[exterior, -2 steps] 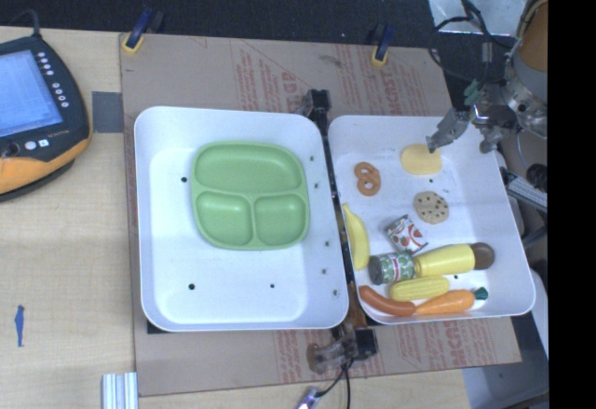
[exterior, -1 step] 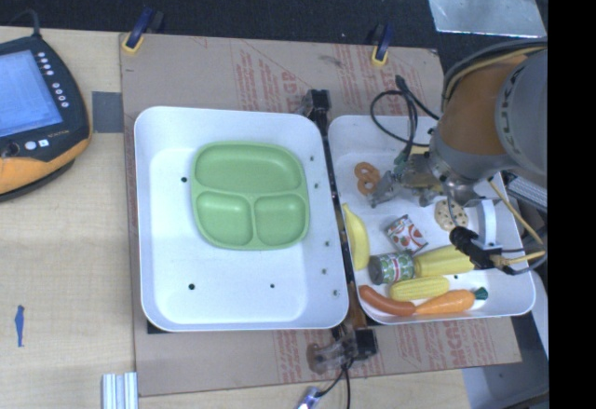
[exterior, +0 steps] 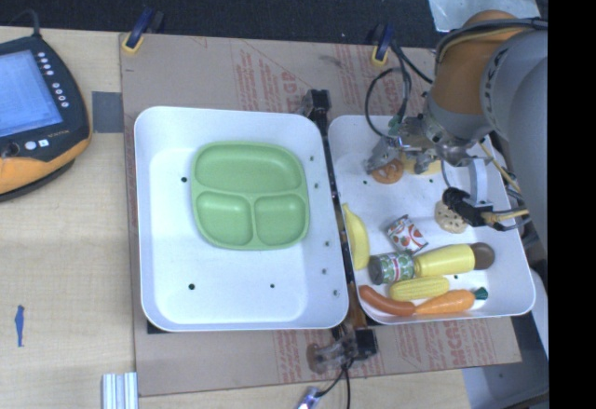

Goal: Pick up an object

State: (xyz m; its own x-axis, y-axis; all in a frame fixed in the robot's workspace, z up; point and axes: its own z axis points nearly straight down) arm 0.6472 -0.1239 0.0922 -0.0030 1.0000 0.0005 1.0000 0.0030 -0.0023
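Observation:
My gripper (exterior: 393,158) is low in the far part of the right bin (exterior: 365,131), right over a brown round doughnut-like item (exterior: 387,172). Nothing shows between its fingers. Nearer in the same bin lie a banana (exterior: 356,236), a small red-and-white can (exterior: 406,234), a cookie (exterior: 453,217), a green-labelled tin (exterior: 392,266), a yellow bottle with a dark cap (exterior: 451,260), a corn cob (exterior: 419,288) and a carrot (exterior: 445,304) beside a red sausage (exterior: 386,302).
The left bin (exterior: 158,211) holds a green three-part plate (exterior: 250,195). A tablet-like pendant (exterior: 33,114) lies at the far left of the bench. Cables hang around the wrist (exterior: 466,100). Clamps sit at the bins' middle seam.

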